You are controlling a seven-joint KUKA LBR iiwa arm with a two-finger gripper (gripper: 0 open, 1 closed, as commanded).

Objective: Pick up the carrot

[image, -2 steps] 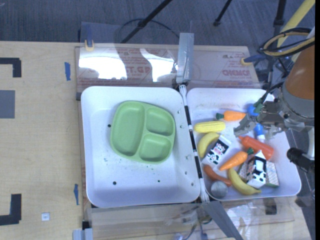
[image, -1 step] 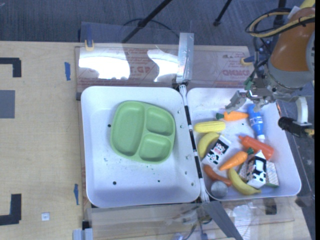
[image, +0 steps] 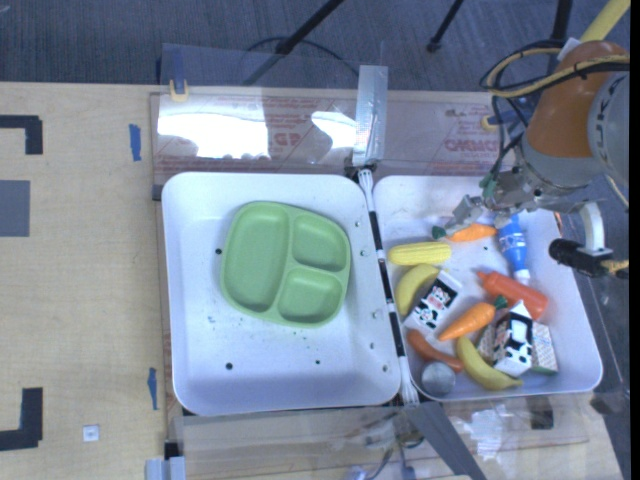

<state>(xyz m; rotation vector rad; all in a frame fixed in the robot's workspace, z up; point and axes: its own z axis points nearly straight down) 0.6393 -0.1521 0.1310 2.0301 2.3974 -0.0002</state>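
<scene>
Several orange pieces lie in the right bin [image: 585,353]. A carrot [image: 467,320] with a green tip lies slanted at the bin's middle. A smaller carrot [image: 471,234] rests near the far wall, just below my gripper [image: 478,208]. A thicker orange-red piece [image: 516,290] lies to the right, and a red-orange one [image: 430,348] near the front left. The gripper hangs low over the bin's far side, close above the small carrot, and nothing is visibly held in it.
Crowding the right bin are a corn cob [image: 420,254], two bananas [image: 410,288] [image: 485,366], a blue bottle [image: 513,248], two cow-patterned cartons [image: 433,304] [image: 516,340] and a grey round piece [image: 437,376]. In the left bin [image: 190,368] sits a green divided plate [image: 285,263].
</scene>
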